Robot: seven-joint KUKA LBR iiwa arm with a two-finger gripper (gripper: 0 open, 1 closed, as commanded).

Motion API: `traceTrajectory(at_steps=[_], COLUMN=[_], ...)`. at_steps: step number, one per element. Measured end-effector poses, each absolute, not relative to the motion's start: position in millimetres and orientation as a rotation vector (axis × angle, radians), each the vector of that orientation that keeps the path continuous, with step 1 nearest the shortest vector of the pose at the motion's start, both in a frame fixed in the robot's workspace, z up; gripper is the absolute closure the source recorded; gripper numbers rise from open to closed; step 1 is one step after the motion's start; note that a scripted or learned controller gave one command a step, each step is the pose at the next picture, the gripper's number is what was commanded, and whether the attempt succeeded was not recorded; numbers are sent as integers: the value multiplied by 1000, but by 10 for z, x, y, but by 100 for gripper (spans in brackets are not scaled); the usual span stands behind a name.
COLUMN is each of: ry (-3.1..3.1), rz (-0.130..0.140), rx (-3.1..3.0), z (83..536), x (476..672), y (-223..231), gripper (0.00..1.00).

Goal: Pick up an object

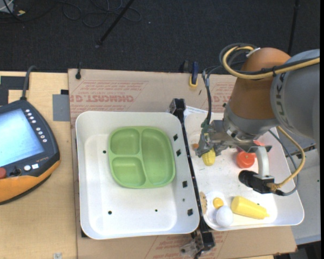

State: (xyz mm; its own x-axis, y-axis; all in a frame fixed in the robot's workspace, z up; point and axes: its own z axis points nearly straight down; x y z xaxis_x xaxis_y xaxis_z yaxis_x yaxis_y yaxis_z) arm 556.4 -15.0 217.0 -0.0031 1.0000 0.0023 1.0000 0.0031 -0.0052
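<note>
Currently in hand: the reach-and-grasp step. The gripper (208, 144) is low in the far left part of the right bin (285, 201), directly over a small yellow piece (208, 157).
Task's thing: the small yellow piece is the likeliest target. It lies on the bin floor near the divider between the bins, and its near side peeks out from under the gripper.
Jaw state: I cannot tell. The wrist and the slant of the view hide whether they are wide, narrow, or closed on the piece.
Contact: the gripper looks touching or just above the piece, but which one is unclear.
Other candidates: a red piece (245, 159) lies just right of the gripper. A yellow block (249, 208), a white ball (224, 216) and a small orange piece (218, 202) lie together at the near edge.
Left bin (92, 198): it holds a green divided plate (141, 157), well apart from the gripper.
Progress: nothing appears lifted, so I judge the pick not yet done.
Next move calls for: a firm close around the yellow piece, then a straight lift clear of the divider and the red piece.
Risk: the piece is small and may slip or be nudged aside.
</note>
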Motion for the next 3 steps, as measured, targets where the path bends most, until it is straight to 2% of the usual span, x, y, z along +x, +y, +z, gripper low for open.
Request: traceTrajectory(at_steps=[2, 3], ry=[-2220, -2219], rz=[3, 6], rx=[-2219, -2218], z=[2266, 2166], x=[5659, 5565], y=[-76, -119], gripper=[100, 100])
